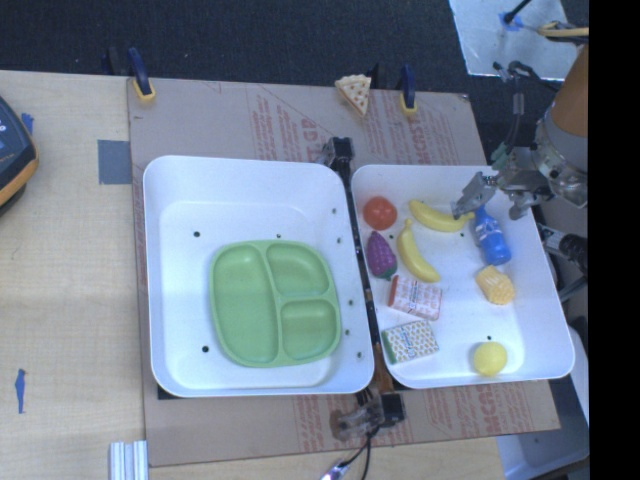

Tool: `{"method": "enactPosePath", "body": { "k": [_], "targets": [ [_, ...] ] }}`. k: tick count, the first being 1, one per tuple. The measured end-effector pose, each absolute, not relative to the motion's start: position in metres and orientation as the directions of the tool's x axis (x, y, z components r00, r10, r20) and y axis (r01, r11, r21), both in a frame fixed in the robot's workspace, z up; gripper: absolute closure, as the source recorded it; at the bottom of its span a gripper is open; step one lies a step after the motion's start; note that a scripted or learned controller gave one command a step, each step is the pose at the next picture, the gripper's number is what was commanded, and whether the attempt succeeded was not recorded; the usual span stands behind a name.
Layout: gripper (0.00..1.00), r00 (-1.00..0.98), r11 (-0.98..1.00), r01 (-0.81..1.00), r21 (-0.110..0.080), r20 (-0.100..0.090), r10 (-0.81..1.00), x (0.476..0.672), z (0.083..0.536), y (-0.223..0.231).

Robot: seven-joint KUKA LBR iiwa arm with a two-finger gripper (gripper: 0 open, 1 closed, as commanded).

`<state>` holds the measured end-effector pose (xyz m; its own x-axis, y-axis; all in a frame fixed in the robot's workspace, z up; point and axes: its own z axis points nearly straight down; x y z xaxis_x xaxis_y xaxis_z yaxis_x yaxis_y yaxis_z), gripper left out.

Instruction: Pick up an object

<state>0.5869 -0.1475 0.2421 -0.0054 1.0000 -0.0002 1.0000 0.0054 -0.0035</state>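
The tool [488, 200] is positioned wide apart, holding nothing, over the right bin [555, 353], just above the blue bottle [491, 240]. The tool should be centred across the bottle's body, lowered fully, then closed before lifting, clear of the banana [437, 217].

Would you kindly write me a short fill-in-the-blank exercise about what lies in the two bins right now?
1. The green divided tray lies in the ____ bin as the camera sees it.
2. The gripper hovers above the ____ bottle in the right bin.
3. The number of bananas in the right bin is ____.
4. The purple fruit lies just below the ____ tomato in the picture.

Missing words: left; blue; two; red
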Motion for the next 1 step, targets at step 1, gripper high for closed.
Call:
{"method": "enactPosePath", "body": {
  "k": [1],
  "targets": [
    [0.0,-0.006,0.006,1.0,-0.005,-0.001,1.0,0.6171,0.1749,-0.1054]
  ]
}}
